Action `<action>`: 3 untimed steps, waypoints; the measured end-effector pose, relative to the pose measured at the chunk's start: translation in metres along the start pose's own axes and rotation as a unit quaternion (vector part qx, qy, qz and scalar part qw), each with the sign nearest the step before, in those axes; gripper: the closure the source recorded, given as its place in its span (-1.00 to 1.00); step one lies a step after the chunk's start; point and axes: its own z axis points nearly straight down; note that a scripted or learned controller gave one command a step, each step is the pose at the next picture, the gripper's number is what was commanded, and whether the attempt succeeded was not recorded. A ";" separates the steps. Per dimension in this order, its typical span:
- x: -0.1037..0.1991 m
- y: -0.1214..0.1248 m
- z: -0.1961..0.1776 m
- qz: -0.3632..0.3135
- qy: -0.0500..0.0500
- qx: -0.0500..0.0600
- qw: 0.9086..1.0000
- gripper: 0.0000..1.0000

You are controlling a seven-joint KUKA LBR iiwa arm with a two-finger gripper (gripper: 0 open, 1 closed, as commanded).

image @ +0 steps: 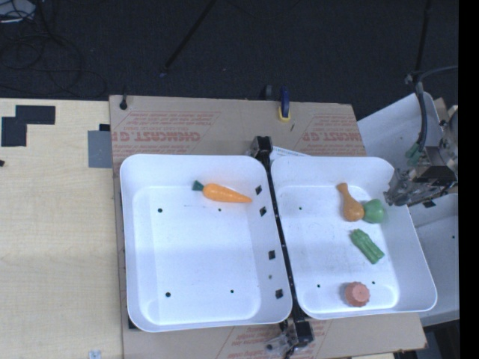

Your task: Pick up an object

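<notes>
End effector (400, 189) hovers just right of the green ball (374, 212) in the right bin (419, 275); finger state cannot be determined. Centre over the ball, clear of the adjacent drumstick (349, 203), before descending.

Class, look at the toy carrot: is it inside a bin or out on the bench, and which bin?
Inside. The carrot lies flat on the floor of the left bin, near its far wall, within the rim.
</notes>
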 end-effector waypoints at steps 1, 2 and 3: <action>0.025 -0.030 -0.044 0.000 0.000 -0.001 1.000 1.00; 0.000 -0.029 -0.027 0.002 -0.001 0.002 1.000 1.00; 0.022 -0.029 -0.071 0.000 -0.001 0.000 1.000 1.00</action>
